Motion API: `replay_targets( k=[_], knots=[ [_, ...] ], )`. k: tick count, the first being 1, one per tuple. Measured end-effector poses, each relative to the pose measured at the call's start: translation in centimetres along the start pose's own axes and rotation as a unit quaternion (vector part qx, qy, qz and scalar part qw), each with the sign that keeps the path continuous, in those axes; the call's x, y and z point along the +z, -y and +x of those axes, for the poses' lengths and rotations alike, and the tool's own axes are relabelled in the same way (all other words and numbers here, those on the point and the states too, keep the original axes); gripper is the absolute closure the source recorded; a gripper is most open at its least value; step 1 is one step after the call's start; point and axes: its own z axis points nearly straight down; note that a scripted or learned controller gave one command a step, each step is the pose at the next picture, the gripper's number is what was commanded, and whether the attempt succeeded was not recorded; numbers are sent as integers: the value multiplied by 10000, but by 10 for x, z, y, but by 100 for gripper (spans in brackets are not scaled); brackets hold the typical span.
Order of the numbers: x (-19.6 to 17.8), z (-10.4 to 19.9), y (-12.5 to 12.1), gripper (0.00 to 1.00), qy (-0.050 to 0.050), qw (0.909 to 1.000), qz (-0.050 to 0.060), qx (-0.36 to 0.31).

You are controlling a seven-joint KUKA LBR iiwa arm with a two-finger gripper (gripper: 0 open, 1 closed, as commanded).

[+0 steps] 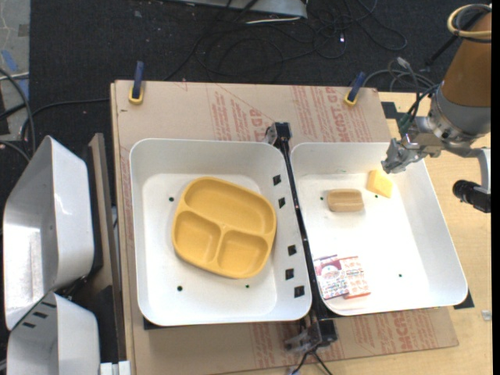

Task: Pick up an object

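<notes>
The arm (pixel 469 61) enters from the upper right, its orange band above a grey wrist, and slants down and to the left toward the back right corner of the right bin (pixel 437 233). The gripper (pixel 396 161) sits at the low end of the wrist, over the bin's rear rim; whether its fingers are spread or pressed together cannot be told at this size.

A yellow block (pixel 380 183) lies on the bin floor just below and slightly left of the gripper, near it; contact cannot be judged. A tan roll (pixel 344 201) lies just beside the block, to its left. A red-and-white packet (pixel 342 276) lies well apart from both, near the bin's front left corner.

The left bin (pixel 148 209) holds a yellow tray (pixel 224 226) with three compartments, set at a tilt near the bin's middle, well apart from the gripper.
</notes>
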Motion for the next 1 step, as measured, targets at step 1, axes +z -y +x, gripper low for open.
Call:
replay_targets(
  k=[1],
  knots=[
    [-13,0,-1,100,-4,10000,17,-1]
  ],
)
